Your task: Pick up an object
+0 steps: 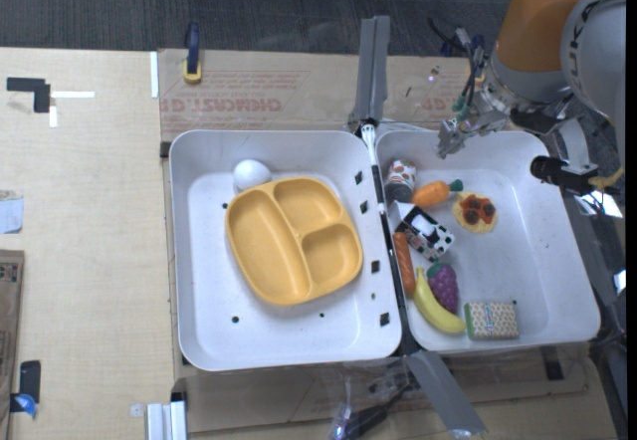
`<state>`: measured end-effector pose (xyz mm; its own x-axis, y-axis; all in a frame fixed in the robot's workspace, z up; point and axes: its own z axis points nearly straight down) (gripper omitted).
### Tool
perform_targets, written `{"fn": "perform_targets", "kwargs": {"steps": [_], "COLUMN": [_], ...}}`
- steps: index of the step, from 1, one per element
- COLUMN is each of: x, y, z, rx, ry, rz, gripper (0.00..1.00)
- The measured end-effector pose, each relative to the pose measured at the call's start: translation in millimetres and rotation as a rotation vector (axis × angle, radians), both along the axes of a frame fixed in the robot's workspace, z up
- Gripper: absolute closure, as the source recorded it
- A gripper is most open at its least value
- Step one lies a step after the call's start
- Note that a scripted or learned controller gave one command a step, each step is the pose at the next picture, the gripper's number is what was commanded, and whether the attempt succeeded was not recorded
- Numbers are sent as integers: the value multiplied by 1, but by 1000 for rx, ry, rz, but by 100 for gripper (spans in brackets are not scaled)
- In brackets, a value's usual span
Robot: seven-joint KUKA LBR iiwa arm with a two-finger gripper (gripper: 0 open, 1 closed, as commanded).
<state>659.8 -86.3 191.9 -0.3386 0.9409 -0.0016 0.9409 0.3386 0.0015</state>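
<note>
Camera view, items listed from the near edge of the desk to the far one.

Right bin, near corner: a speckled sponge block, lying flat. Just left of it, a banana with purple grapes touching its upper side.

Along the bin's left wall: a thin orange stick-shaped toy, lengthwise beside the divider.

Mid-bin: a black-and-white cow-patterned toy, resting against the stick's upper end. To its right, apart, a small round pizza piece.

Further back: a carrot with a green tip, lying crosswise, and a small can just left of it, near the wall.

Left bin: a yellow divided plate, three compartments, set at a slant in the middle. A white ball touches its far left rim.

Far end: end effector hanging over the right bin's back rim, well apart from every toy, nothing visibly in it. Whether its fingers are spread or closed I cannot tell from here. Arm enters from the right, orange band uppermost.

Beyond the bins: a blue-and-yellow clamp on the desk's far edge.
</note>
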Motion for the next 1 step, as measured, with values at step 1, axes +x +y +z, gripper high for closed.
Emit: {"fn": "perform_targets", "kwargs": {"steps": [1], "x": [0], "y": [-1], "z": [-1], "rx": [0], "ry": [2], "rz": [0], "gripper": [0]}}
